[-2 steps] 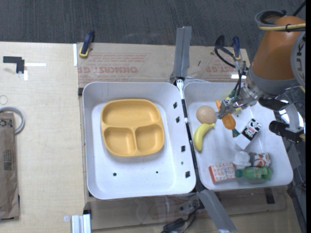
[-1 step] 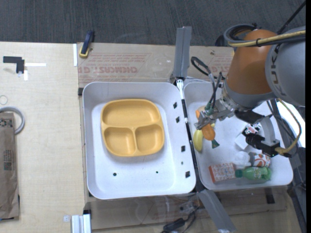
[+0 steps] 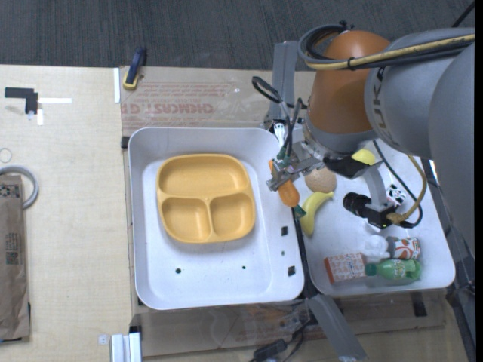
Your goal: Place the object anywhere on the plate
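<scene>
The yellow three-compartment plate (image 3: 205, 198) lies in the left bin (image 3: 219, 285), with nothing on it. My gripper (image 3: 283, 180) hangs over the rims where the two bins meet, just right of the plate. A small orange object (image 3: 289, 195) sits between its fingertips and hangs above the divide. The gripper is shut on it. The arm's wrist covers the back part of the right bin.
In the right bin (image 3: 434, 274) lie a tan egg-shaped thing (image 3: 321, 181), a yellow banana (image 3: 316, 205), another yellow piece (image 3: 364, 157), a red-and-white carton (image 3: 346, 267), a green bottle (image 3: 394, 271) and a small white-and-red pack (image 3: 404, 247). Cardboard lies behind the bins.
</scene>
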You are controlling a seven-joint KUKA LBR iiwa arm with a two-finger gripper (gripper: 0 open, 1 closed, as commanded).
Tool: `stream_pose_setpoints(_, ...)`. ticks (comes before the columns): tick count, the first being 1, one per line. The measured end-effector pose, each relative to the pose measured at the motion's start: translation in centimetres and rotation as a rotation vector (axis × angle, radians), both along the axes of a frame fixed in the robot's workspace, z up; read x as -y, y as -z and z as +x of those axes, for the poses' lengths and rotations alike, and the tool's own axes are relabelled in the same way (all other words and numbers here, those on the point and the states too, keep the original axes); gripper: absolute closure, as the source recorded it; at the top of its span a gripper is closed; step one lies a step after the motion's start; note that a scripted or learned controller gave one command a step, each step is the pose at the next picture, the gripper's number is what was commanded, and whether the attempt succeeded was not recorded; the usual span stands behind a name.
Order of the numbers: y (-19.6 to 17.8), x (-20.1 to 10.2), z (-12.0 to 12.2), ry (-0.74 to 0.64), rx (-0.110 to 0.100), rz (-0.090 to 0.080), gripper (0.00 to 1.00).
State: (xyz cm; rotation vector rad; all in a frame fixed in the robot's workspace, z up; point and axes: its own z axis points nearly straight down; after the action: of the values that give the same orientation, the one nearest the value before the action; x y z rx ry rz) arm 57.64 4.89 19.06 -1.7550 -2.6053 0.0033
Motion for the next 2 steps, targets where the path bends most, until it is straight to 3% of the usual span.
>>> stream_pose_setpoints(1, 2.6, -6.7, -4.3, 0.152, -0.003, -0.001, 1.0)
stream_pose_setpoints(2, -2.8, -5.7, -9.0, -0.058, -0.001, 0.0, 1.0)
